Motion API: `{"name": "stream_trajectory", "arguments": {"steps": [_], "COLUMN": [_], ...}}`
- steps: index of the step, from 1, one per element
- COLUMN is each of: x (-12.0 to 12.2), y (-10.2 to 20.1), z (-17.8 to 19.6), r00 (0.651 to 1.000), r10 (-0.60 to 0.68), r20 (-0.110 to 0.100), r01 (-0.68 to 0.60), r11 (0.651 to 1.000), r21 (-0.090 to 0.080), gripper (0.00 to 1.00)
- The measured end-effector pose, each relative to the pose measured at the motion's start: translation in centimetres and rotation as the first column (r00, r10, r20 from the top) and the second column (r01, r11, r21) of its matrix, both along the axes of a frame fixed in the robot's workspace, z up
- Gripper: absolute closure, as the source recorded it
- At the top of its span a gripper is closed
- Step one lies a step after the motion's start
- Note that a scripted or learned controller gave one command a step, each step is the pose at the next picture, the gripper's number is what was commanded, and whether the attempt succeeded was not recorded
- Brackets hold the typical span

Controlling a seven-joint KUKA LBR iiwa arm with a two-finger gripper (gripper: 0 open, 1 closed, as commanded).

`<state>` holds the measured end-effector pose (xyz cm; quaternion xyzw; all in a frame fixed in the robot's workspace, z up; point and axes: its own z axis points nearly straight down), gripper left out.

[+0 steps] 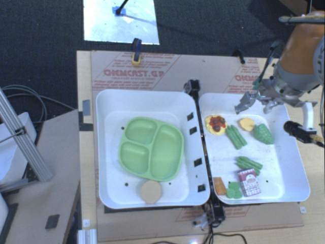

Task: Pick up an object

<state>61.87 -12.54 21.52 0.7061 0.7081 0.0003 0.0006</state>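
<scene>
From my remote station I see the grey arm with its orange band [304,39] reaching in at about 2 o'clock of the view, its two-finger gripper [247,101] hanging over the far edge of the right white shallow bin [292,174]. I cannot tell how the tool is set; nothing shows between its tips.

In that right bin, a small round pizza-like toy with red topping [216,124] lies at 10 o'clock. A small yellow rounded piece [247,124] sits at 12 o'clock, just below the gripper, with a green leafy toy [263,133] just beside it at 1 o'clock. A bundle of green stalks [235,136] lies tilted between the pizza toy and the centre. A second bunch of green beans [249,162] lies near the centre. At 6 o'clock a small red-and-white printed box [248,181] touches a small green lump [233,190], with an orange rectangular piece [220,186] just beside that.

The left white bin [109,103] holds a pale green divided plastic tray [151,148] at its centre and a tan round disc [151,191] at 6 o'clock, touching the tray's near edge.
</scene>
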Motion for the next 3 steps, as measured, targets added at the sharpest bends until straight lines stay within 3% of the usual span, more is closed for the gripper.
{"name": "stream_trajectory", "arguments": {"steps": [1, 2, 3], "x": [-1.8, 0.9, 1.0], "y": [-6.9, -7.2, -7.2], "z": [-6.7, -13.4, -11.9], "r00": [1.000, 1.000, 1.000], "r10": [-0.007, 0.002, 0.003], "r20": [-0.005, -0.001, 0.004], "r01": [0.007, -0.002, -0.003], "r11": [1.000, 1.000, 1.000], "r21": [-0.001, -0.001, -0.001], "gripper": [0.00, 0.00, 1.00]}}
